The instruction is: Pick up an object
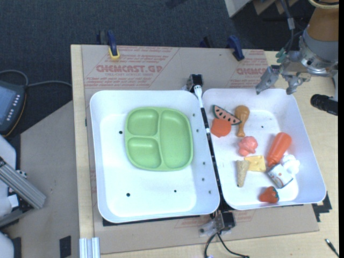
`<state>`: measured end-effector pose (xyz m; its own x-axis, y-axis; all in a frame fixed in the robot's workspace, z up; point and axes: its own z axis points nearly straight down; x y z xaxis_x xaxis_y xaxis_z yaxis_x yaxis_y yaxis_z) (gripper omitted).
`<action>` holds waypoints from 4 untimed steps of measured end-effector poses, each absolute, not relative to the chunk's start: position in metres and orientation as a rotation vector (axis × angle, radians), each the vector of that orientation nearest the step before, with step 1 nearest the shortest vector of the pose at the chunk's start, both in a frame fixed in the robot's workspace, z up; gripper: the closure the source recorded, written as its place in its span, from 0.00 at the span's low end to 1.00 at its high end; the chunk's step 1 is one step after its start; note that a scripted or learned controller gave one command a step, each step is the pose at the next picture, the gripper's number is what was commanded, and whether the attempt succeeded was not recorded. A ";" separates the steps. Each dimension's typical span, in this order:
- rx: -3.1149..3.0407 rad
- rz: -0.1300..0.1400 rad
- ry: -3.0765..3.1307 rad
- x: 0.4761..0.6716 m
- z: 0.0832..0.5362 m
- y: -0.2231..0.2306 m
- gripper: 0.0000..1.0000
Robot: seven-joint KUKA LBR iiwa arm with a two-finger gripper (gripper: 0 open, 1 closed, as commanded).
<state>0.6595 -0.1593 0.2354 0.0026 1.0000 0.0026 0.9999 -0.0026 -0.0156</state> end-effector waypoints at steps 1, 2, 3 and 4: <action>-2.221 0.001 -2.221 0.662 0.245 -0.159 0.00; -2.217 0.006 -2.218 0.669 0.187 -0.163 0.00; -2.214 0.006 -2.219 0.673 0.126 -0.156 0.00; -2.216 0.004 -2.222 0.673 0.083 -0.155 0.00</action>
